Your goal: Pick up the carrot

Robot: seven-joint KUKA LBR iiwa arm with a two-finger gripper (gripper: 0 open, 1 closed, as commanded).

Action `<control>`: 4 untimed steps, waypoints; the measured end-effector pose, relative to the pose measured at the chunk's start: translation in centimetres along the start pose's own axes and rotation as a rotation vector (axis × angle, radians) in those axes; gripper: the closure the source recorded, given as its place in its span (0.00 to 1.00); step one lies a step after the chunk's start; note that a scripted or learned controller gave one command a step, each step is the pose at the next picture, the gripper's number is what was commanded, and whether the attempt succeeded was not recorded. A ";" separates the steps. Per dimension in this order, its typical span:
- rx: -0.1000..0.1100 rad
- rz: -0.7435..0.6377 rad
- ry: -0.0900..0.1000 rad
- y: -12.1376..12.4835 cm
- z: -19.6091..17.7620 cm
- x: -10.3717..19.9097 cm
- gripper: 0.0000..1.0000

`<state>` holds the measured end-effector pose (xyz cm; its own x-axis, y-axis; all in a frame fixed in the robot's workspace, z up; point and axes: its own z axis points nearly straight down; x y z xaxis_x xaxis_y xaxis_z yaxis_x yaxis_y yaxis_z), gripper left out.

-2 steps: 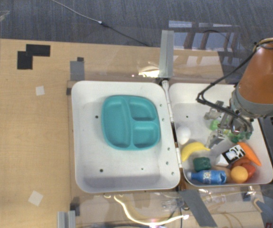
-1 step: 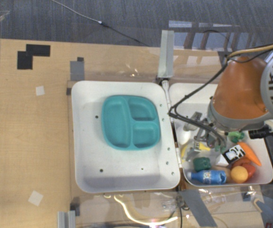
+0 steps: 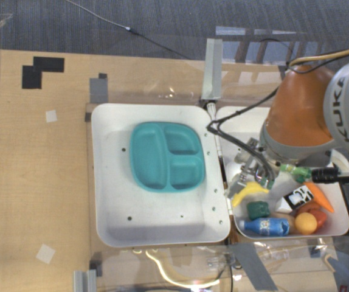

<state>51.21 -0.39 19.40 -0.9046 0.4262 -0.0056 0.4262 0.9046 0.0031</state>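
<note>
Right of gripper [image 3: 252,176], past yellow toy [image 3: 247,193]: carrot [image 3: 320,197], orange ball [image 3: 306,222] touching. Claw state: can't tell, arm blocks it. Risk: grabs wrong item, crowded bin [image 3: 343,224].

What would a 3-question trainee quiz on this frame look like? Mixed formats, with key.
1. True or false: the carrot lies in the left bin.
2. Which item lies nearest the yellow banana? A) teal divided plate B) dark green toy C) orange ball
3. Fill in: the blue toy lies at the ___ edge of the right bin.

Key:
1. False. It lies in the right bin, under the arm, beside a black-and-white tag.
2. B
3. Near (bottom of the view).
</note>
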 end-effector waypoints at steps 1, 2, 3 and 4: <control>-0.003 -0.006 -0.006 0.2 -1.1 -0.2 1.00; -0.005 0.014 -0.014 -2.3 -16.9 -3.6 1.00; -0.002 0.011 -0.006 -2.2 -16.5 -3.4 0.00; -0.002 0.198 -0.005 -2.7 -19.1 1.2 0.00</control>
<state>48.85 -2.36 38.51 -0.8030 0.5958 -0.0097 0.5958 0.8031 0.0071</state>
